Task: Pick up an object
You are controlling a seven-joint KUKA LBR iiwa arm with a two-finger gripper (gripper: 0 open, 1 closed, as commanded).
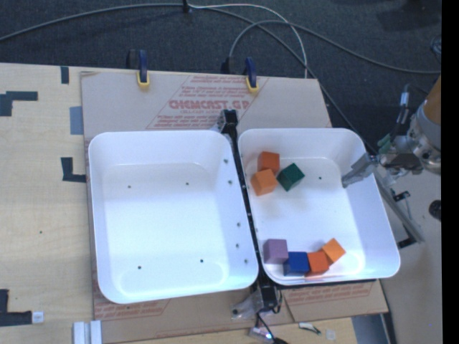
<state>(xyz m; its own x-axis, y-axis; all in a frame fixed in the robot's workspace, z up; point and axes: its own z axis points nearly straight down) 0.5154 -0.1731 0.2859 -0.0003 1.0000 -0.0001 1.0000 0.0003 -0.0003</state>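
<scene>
The right bin (373,213) holds several small blocks. Near its back left, two orange cubes (269,161) (263,182) sit beside a green cube (290,177). At the front, a purple cube (275,250), a blue cube (295,264) and two more orange cubes (318,261) (333,250) lie in a tight row. My gripper (356,170) hangs over the right bin's right rim, well to the right of the green cube, and nothing is seen held in it.
The left bin (97,192) stands beside the right one, joined by a black clip (229,117) at the back. Both rest on a cardboard sheet (201,95) held by two clamps. Cables (272,27) run across the dark floor behind.
</scene>
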